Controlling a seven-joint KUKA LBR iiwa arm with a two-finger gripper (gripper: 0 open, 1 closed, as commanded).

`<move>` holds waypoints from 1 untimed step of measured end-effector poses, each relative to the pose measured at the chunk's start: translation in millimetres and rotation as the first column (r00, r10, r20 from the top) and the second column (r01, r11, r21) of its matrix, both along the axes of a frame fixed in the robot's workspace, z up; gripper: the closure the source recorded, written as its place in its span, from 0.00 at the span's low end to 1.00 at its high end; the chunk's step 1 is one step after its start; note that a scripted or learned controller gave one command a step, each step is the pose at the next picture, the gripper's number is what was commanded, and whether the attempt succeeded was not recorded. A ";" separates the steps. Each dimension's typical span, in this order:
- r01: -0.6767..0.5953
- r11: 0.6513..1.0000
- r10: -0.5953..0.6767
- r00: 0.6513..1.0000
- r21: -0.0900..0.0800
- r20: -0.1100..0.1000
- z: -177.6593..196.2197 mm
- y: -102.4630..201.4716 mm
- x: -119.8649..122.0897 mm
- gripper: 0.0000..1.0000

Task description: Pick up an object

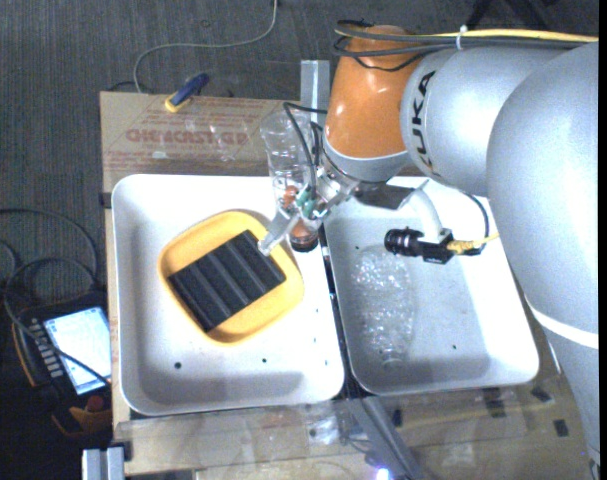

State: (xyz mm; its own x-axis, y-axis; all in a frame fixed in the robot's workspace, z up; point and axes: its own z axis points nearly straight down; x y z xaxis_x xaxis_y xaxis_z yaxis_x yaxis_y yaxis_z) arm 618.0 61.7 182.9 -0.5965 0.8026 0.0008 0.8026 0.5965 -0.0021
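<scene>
— Nearest the lens, what is seen?
— Grey arm [543, 118], reaching in so that the gripper [301, 211] hangs at the left bin [133, 268]'s inner edge. Whether it is clenched or released cannot be told.
— And the object?
— One yellow tray with a black ribbed insert [231, 276] is lain in the left bin, just beside the gripper. One crumpled clear wrap [383, 298] is counted in the right bin [483, 338].

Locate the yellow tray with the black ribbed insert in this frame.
The yellow tray with the black ribbed insert lies in the left white bin, toward its upper right, just left of the gripper.
</scene>
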 end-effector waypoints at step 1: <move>0.062 0.998 -0.062 0.998 -0.004 0.012 -76.3 41.9 -60.8 0.00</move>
State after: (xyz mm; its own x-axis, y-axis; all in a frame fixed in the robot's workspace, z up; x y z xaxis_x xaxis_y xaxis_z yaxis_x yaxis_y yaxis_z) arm 557.2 103.6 106.6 -0.5451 0.8383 -0.0094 0.8383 0.5452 0.0056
